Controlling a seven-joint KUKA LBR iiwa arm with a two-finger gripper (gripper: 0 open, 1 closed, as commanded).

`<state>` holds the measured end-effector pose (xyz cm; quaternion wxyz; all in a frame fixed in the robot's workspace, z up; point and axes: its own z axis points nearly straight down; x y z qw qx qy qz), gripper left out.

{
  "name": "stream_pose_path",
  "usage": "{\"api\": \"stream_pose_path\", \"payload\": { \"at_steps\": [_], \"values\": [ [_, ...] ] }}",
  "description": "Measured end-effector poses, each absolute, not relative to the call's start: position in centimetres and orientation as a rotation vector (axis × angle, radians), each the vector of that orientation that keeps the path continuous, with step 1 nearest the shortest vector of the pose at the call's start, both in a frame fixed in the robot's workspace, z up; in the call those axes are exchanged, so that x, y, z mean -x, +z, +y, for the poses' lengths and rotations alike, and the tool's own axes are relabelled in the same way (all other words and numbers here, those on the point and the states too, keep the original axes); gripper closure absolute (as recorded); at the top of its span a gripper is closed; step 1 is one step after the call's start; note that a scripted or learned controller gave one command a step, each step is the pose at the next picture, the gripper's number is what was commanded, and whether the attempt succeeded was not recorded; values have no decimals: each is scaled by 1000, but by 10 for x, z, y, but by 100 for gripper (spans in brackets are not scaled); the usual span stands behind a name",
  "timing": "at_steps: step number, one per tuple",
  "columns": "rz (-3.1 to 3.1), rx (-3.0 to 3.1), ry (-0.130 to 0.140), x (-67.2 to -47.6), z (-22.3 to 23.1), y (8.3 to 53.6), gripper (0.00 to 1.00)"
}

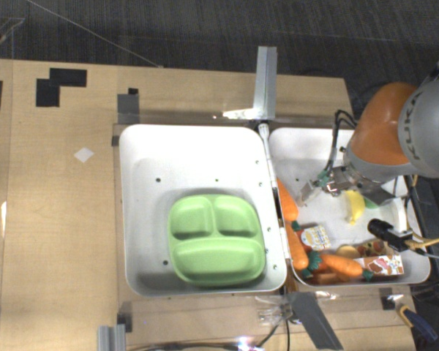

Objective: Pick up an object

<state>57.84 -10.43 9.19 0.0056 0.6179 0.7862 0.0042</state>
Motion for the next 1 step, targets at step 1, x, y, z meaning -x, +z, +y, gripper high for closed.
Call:
{"api": "stream_pose_path", "payload": {
  "at_steps": [1],
  "values": [
    [2418,-1996,5,-590,-160,152,0]
  ]
}}
